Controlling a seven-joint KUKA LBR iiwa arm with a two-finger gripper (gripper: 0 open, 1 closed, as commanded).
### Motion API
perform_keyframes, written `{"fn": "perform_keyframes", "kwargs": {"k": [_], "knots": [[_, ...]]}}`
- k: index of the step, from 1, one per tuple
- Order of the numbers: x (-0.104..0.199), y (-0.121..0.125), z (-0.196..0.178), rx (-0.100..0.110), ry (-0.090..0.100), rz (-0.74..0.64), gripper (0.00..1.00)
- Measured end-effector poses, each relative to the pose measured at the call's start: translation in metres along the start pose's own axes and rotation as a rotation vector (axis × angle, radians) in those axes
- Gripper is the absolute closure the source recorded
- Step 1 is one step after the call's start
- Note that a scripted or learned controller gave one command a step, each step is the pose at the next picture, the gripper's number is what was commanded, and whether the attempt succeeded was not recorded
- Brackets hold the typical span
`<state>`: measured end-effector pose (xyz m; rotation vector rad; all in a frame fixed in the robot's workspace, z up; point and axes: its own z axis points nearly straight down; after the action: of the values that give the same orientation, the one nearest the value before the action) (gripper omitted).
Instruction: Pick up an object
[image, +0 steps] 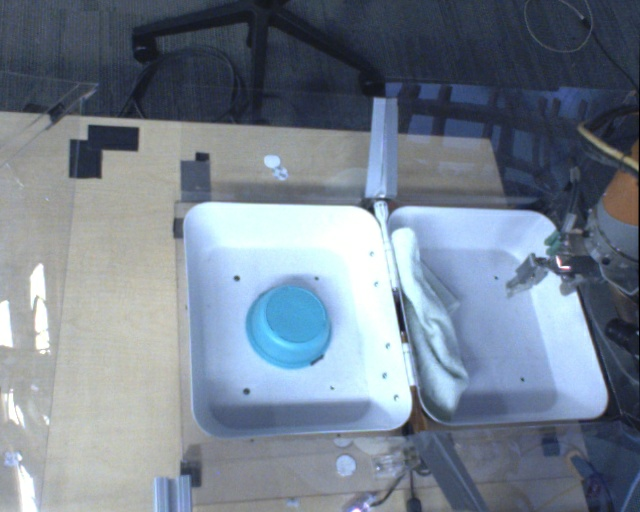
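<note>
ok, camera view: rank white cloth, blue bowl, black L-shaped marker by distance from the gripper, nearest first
1. Crumpled white cloth, along the right bin's left wall, nearest the gripper.
2. Upside-down blue plastic bowl, middle of the left bin.
3. Black L-shaped marker, bench's far-left corner.

Colours noted, top-down cam. Left bin (210, 330): plain white, small dark dots across floor. Bowl (289, 326): solid light blue, no pattern. Right bin (560, 390): white w/ same dark dots. Cloth (430, 325): off-white, no print, greyish in folds. Tabletop (110, 330): pale wood tone; black square patches (100, 148) near upper left. Arm (622, 205): grey w/ orange band. Tool (535, 270): grey metal, small red and green spots beside it. Floor (450, 40): dark blue-grey.
</note>
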<state>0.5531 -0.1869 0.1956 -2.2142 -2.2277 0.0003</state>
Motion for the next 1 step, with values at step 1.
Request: {"fn": "perform_keyframes", "kwargs": {"k": [1], "knots": [[0.0013, 0.0020, -0.0088, -0.001, 0.000, -0.006, 1.00]]}}
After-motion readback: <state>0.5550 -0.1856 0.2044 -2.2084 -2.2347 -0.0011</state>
